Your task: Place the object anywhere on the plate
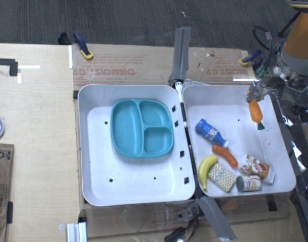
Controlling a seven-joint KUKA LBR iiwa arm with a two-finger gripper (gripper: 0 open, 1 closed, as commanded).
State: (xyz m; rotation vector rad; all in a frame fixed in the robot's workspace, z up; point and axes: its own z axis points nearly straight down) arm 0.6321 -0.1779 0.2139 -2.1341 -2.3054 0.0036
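The carrot (255, 111) hangs from the claw (254, 94) over the far right corner of the right bin (280, 183), green tip down, apparently lifted off the bin floor. The plate (142, 128) lies in the left bin (93, 170), well apart across the divider.

To do the carry well, I judge the arm should keep its height until past the divider between the bins, travel left smoothly so the dangling carrot does not swing loose, then lower over any plate compartment before letting go.

The claw looks narrow, pinching the carrot's orange top between its fingers; the grip seems to sit near the end, so a slip is possible.
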